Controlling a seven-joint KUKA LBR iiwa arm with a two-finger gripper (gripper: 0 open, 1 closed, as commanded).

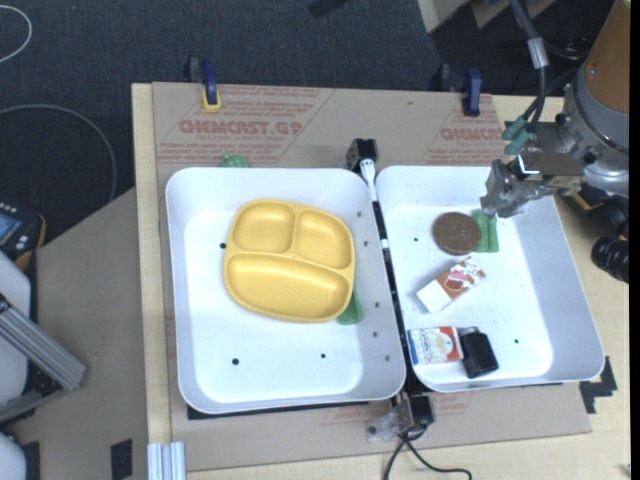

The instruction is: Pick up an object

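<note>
Camera view, and the arm [600,78] comes in from the right, its gripper [503,200] low over the right bin [560,298], near the far rim. Whether the claw is apart or together, I cannot tell from here. Just beside it sits a brown disc [457,233], with a green piece [490,234] touching the disc's right edge. Nearer us lies a red-and-white carton [452,283], tilted. At the near rim, a small blue-and-white pack [433,345] and a black block [478,353] lie touching. Over in the left bin [200,298], a yellow tray [290,260] with three compartments sits in the middle, something green [350,313] peeking out at its right corner.
</note>
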